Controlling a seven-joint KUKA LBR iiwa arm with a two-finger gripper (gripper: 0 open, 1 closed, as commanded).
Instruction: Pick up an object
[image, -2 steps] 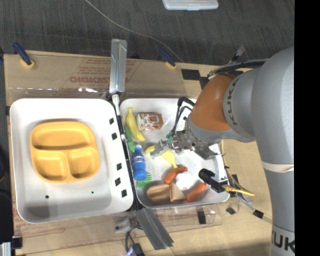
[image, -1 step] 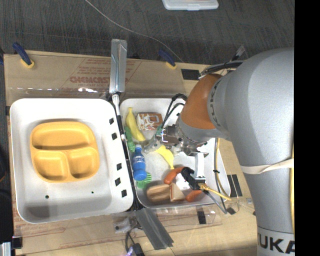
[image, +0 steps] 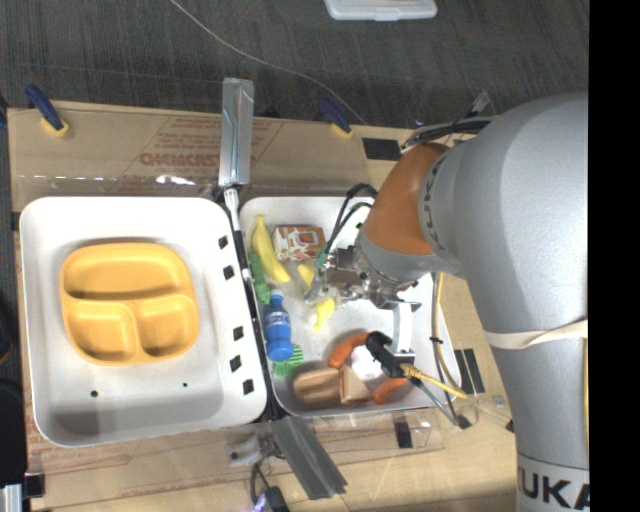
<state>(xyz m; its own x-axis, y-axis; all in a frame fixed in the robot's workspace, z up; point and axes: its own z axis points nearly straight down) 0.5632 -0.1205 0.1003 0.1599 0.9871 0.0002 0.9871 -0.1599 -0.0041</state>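
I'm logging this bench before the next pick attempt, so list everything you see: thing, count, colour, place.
Bins: 2, white, side by side on the bench.
Divided tray: 1, yellow, in the left bin.
Banana: 1, yellow, right bin, near its upper left.
Snack box: 1, brown and white, right bin, top, beside the banana.
Bottle: 1, blue, right bin, along the left wall.
Green items: a few, too small to name, by the bottle.
Bread-like pieces: 2, tan, right bin, bottom.
Orange-red items: 2, right bin, bottom.
Cardboard sheet: 1, brown, behind the bins.
Arm: 1, grey with an orange band, from the right.
Gripper: 1, over the right bin.
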